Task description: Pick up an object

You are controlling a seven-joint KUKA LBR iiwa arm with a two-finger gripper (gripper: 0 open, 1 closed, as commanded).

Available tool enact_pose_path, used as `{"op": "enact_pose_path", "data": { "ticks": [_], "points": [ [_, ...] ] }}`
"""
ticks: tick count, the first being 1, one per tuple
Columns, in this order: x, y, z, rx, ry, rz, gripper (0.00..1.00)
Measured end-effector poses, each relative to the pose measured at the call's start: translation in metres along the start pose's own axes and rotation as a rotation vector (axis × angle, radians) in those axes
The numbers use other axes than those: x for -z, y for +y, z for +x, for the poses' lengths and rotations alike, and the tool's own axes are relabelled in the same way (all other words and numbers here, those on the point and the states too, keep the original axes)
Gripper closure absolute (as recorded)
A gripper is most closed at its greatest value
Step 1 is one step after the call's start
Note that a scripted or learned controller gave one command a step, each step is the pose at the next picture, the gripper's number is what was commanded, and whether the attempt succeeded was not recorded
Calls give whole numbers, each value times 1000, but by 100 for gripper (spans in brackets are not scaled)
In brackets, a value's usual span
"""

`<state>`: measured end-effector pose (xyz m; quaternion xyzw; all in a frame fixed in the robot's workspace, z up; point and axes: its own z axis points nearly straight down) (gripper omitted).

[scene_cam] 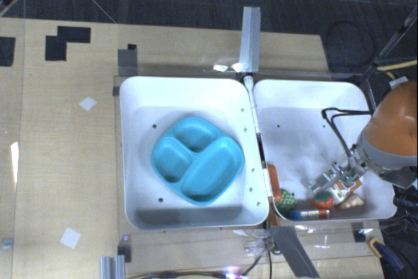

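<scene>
Two shallow white bins sit side by side on the pale wooden table [59, 160]. The left bin [134, 140] holds a blue divided plate [197, 160] with three compartments, lying flat near the middle of the bin floor.

The right bin [307, 108] has its objects gathered along the lower edge, toward the bottom of the frame. An orange carrot-like piece [273, 180] lies against the bin's left wall, just above a small green item [287, 195]. To the right of these lie a marker-like stick with blue and red parts [307, 213] and a red-orange piece [324, 202], and a pale, cream-coloured object [354, 203] sits further right.

The arm [395, 131] comes in from the right edge of the frame, its orange band rounded and large in view. The gripper [328, 178] reaches down over the lower right part of the right bin, directly above the cluster, touching or nearly touching an orange-and-white item [344, 190]. Whether its fingers are spread or pressed together cannot be told, nor whether anything sits between them.

A black cable [334, 115] loops across the bin's upper right area.
</scene>
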<state>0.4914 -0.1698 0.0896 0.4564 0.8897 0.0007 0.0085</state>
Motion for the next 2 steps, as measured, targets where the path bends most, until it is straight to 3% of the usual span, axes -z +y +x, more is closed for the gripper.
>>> {"op": "enact_pose_path", "data": {
  "ticks": [1, 2],
  "points": [
    [1, 66, 43, 408, 2, -5, 0],
    [46, 104, -5, 174, 9, 2, 0]
  ]
}}
